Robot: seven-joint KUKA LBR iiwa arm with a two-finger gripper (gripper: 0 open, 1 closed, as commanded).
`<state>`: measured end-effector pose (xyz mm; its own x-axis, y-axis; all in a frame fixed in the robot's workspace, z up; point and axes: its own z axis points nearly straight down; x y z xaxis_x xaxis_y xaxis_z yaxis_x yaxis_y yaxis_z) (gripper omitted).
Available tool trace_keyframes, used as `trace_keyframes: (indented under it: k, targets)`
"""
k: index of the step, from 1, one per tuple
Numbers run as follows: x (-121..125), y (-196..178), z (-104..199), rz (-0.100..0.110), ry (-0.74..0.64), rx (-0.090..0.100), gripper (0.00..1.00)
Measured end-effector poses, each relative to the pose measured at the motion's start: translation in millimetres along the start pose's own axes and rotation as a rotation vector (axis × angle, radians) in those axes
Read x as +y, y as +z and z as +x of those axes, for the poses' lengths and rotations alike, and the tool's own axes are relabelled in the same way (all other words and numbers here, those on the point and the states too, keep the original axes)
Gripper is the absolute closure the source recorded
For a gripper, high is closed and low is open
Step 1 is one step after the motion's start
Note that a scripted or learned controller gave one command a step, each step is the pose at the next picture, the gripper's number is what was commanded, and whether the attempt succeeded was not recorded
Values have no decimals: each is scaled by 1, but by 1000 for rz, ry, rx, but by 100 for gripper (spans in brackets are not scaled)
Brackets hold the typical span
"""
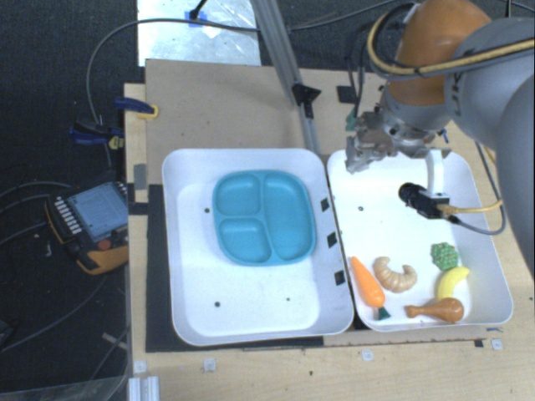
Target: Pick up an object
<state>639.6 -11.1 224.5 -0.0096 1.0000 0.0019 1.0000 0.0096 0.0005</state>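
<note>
White bins sit side by side. The gripper (361, 153) hangs over the right bin (393, 224); its jaws' state is unclear. Toy foods (401, 286) lie near its front.

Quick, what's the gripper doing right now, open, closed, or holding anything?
Two-finger gripper: state cannot be told; it sits above the far end of the shallow white right bin, with nothing seen in its grasp.

Tool (361, 159) over right bin's (501, 286) far-left corner, 5 toys near edge.
</note>
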Motion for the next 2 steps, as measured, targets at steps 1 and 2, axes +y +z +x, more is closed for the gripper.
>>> trace_keyframes:
  k: [1,2]
  targets:
    - [-6,-11,53,-2,-1,1,100]
    - [-21,-7,111,1,-1,0,100]
